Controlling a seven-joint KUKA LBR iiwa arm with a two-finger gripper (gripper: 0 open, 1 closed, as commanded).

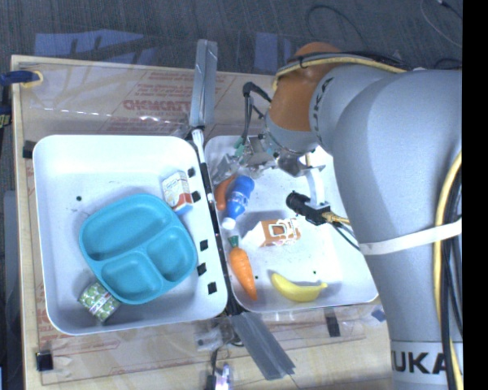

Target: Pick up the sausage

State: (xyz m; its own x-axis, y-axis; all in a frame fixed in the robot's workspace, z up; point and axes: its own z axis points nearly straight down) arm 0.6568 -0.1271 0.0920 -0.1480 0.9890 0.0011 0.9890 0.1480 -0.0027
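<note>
Sausage (221,192): I take the orange-brown piece at the right bin's (350,287) left wall, beside the blue bottle (238,196), for it; not lifted
Claw (248,154): above the bin's far corner, near sausage; grip state I cannot tell
Left: the whole grasp, I judge

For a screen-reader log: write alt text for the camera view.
A grey robot arm reaches from the right over the right white bin, which holds a blue bottle, a carrot, a banana and a small orange-and-white box. The left bin holds a blue divided tray.
</note>
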